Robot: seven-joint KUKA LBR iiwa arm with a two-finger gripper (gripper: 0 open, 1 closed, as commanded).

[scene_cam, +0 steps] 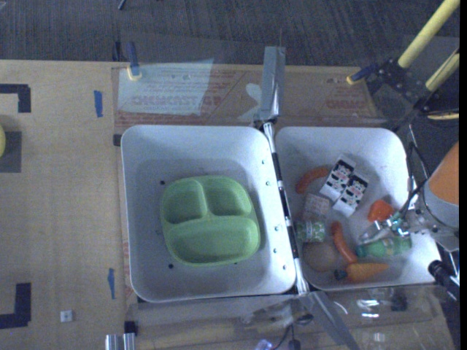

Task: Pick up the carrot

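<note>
Orange carrot point(367, 270) is lying flat near the front edge of your right bin point(413, 159), green top end pointing left, just below a green bottle point(385, 249). Your gripper point(385, 228) sits low over the right side of that bin, right above the bottle, carrot not between its fingers; honestly you can't tell how wide they're spread. Left bin point(139, 195) has a green divided plate point(210, 219).
</note>
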